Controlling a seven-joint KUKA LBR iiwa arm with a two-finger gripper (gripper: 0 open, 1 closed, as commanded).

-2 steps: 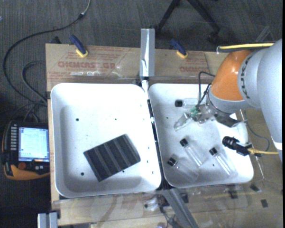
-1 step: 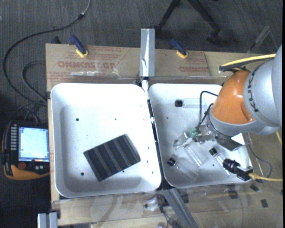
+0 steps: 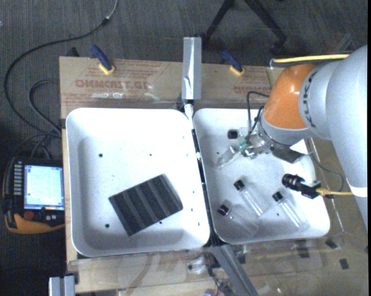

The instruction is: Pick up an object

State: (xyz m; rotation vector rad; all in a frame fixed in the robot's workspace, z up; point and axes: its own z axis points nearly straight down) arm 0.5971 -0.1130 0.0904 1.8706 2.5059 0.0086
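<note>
My gripper hangs low over the upper middle of the right bin, under the grey wrist with the orange band. A pale, clear piece juts down-left from it; I cannot tell whether it is a vial or part of the gripper. Three clear vials with black caps lie in the lower half of this bin: one in the middle, one to its right, one near the front left. A small black cap lies just left of the gripper.
In the left bin a black ribbed block lies at a slant towards the front. A metal divider post stands between the bins at the back. A handheld pendant lies left of the bench.
</note>
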